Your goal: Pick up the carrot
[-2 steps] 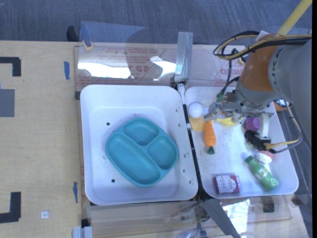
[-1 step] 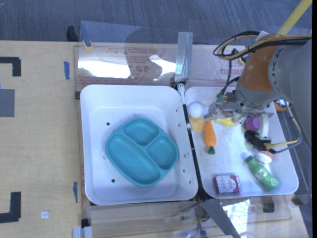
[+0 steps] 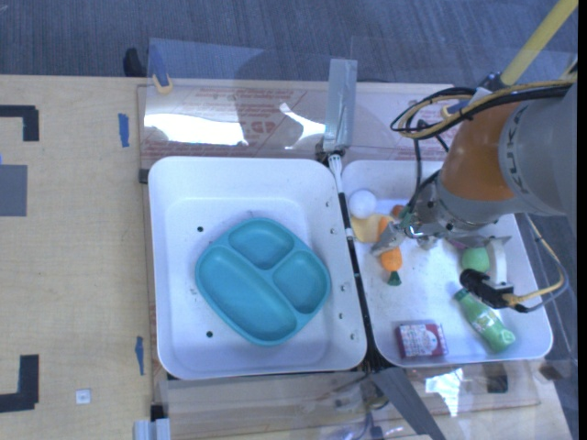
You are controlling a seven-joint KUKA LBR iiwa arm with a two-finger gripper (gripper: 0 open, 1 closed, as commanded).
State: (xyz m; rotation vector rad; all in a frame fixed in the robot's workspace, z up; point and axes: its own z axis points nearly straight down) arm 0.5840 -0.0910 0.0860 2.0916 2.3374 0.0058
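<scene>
A teal divided plate (image 3: 263, 280) lies in the white left bin (image 3: 174, 200). In the white right bin (image 3: 537, 333), the carrot (image 3: 392, 260) is orange with a dark green tip at its 6 o'clock end. A green bottle (image 3: 485, 322), a red packet (image 3: 421, 340) and a white ball (image 3: 364, 201) lie there too. The arm (image 3: 514, 159) is grey with an orange band.

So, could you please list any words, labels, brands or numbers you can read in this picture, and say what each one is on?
No text can be read here.
Red packet in the right bin: a pale label, too blurred to read.
Green bottle: no legible label.
Clear sheet behind the bins: faint reddish print, too faint to read.
Blue tray in the left bin: no markings.
</scene>
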